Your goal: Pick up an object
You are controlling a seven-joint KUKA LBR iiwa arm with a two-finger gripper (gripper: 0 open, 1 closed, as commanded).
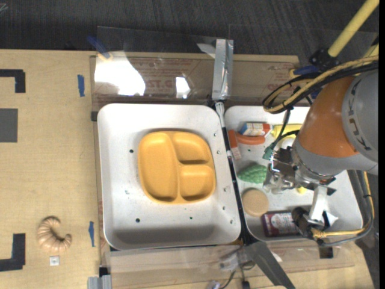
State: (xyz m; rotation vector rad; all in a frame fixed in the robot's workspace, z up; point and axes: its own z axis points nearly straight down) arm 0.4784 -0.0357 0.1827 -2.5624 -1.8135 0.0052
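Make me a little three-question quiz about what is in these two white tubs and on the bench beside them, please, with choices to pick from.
1. Where does the yellow plastic tray with three compartments lie?
A. In the left white bin
B. In the right white bin
C. On the wooden bench

2. What colour is the bumpy rounded object in the right white bin?
A. Blue
B. Green
C. Purple

3. How does the dark red bottle rest?
A. Standing upright
B. Lying on its side
C. Leaning on the yellow tray

Answers:
1. A, since it sits in the middle of the left white bin.
2. B, since it shows green beside the divider, just above the tan round disc.
3. B, since its length runs flat along the bin floor near the front edge.
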